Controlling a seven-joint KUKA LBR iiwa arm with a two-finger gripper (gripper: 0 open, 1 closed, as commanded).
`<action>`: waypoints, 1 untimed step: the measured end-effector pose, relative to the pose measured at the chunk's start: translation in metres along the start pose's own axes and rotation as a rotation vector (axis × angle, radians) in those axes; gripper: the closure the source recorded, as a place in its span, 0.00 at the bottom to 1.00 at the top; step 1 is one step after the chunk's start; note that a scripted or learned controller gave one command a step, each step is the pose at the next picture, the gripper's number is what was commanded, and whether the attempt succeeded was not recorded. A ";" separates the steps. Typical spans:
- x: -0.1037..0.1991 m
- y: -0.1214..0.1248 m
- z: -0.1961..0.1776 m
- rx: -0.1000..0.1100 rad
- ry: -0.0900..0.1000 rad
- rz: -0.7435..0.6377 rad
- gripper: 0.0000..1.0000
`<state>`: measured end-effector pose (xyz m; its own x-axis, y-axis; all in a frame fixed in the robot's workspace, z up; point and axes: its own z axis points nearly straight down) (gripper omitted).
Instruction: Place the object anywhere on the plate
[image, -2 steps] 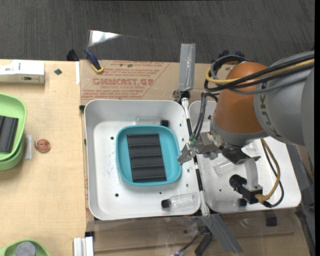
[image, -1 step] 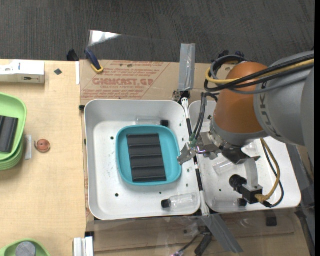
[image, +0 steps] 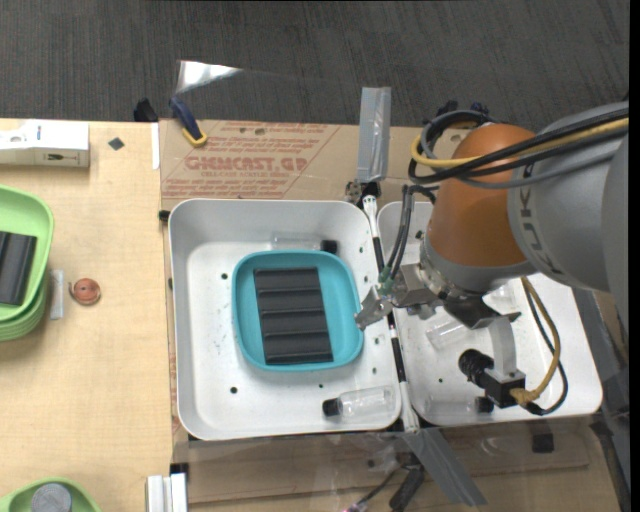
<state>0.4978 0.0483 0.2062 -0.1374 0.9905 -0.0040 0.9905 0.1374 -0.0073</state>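
The black ridged object already lies on the teal plate, left of the gripper; I cannot tell the gripper's state.

- The left bin holds the plate in its middle, and a ribbed block is lying on that plate.
- A small tube lies in the same bin, in front of the plate near the front right corner.
- The right bin sits just beside it.
- The arm hangs over the right bin, its gripper above the wall where the two bins meet.
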 end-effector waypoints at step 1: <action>0.000 0.000 0.000 0.000 0.000 0.000 0.00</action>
<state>0.4978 0.0483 0.2062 -0.1374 0.9905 -0.0040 0.9905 0.1374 -0.0073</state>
